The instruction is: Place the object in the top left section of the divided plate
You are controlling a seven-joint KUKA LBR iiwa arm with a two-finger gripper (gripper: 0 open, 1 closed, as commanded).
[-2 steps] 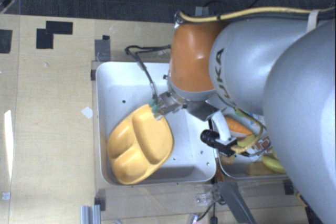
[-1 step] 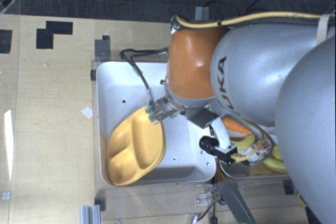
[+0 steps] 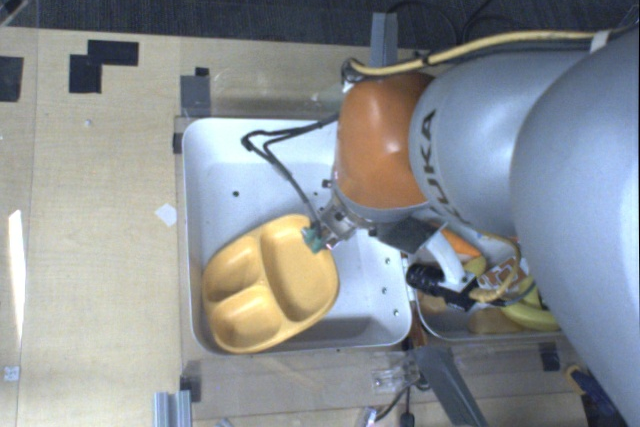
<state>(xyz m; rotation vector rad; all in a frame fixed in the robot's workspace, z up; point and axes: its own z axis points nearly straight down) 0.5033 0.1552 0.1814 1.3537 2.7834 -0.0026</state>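
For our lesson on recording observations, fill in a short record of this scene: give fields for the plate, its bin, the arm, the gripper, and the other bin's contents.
plate: yellow divided plate, three sections, lying tilted in the lower left of its bin
bin: white left bin, holding the plate
arm: grey arm with orange band, reaching in from the right above the left bin
gripper: gripper at the plate's upper right rim; a small green thing shows at its tip; finger state hidden
other bin: right bin with mixed items, largely covered by the arm
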